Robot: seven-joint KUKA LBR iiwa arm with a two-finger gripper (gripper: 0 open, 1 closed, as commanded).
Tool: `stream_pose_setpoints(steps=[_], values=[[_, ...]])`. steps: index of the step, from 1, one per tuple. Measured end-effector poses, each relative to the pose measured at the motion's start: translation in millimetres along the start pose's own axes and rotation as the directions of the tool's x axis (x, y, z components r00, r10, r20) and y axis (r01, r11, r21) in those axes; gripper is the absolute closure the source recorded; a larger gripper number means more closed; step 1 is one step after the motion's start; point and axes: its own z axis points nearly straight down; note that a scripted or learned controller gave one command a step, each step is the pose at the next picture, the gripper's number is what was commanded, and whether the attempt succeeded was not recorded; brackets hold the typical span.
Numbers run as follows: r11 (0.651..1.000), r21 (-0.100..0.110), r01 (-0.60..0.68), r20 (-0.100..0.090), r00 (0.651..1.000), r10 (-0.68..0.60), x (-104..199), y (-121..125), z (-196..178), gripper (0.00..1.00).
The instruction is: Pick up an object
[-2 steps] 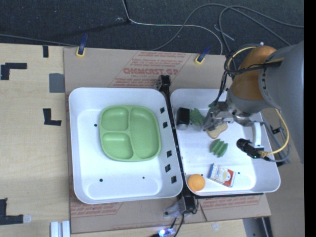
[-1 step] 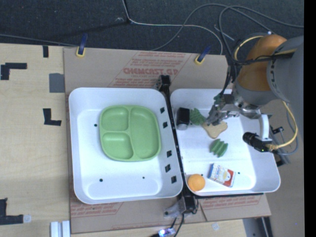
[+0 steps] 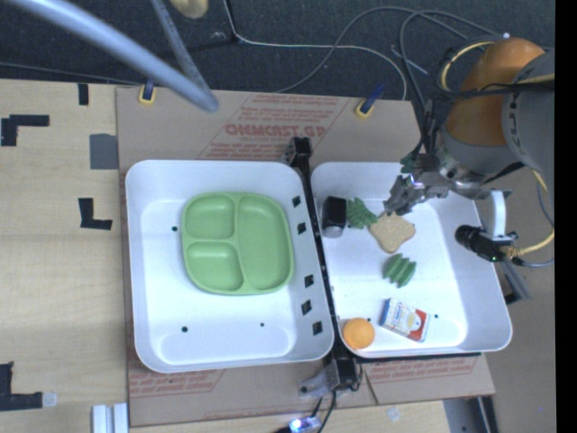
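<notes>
The nearest candidate is the tan toast-shaped piece (image 3: 392,233), lying flat in the upper middle of the right bin (image 3: 478,327). It sits just below and a touch to the left of the claw (image 3: 399,198), so close that the fingertips seem to hang over its upper edge; whether they touch it cannot be told. The piece is roughly as wide as it is long, with no strong long axis, so finger orientation likely matters little.

The claw points down and to the left from the arm, which enters from the right. Its fingers are too dark and blurred to say whether they are spread or pressed together, and nothing is plainly seen between them.

Around the toast: a leafy green piece (image 3: 361,213) just to its left, a ridged green piece (image 3: 399,270) just below, an orange ball (image 3: 359,333) and a small carton (image 3: 403,319) nearer the bin's lower edge. The left bin (image 3: 153,242) carries a green divided plate (image 3: 238,243), well apart.
</notes>
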Motion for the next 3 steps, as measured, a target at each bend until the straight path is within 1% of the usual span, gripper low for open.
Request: stream_pose_setpoints(steps=[1,2,3], values=[[1.0,-0.001,0.001,0.0,1.0,-0.001,6.6,9.5,-51.8,1.0],[1.0,0.006,0.002,-0.001,1.0,-0.002,53.5,-23.8,-53.8,1.0],[1.0,0.007,0.001,0.0,1.0,-0.001,93.9,-54.2,-50.1,1.0]])
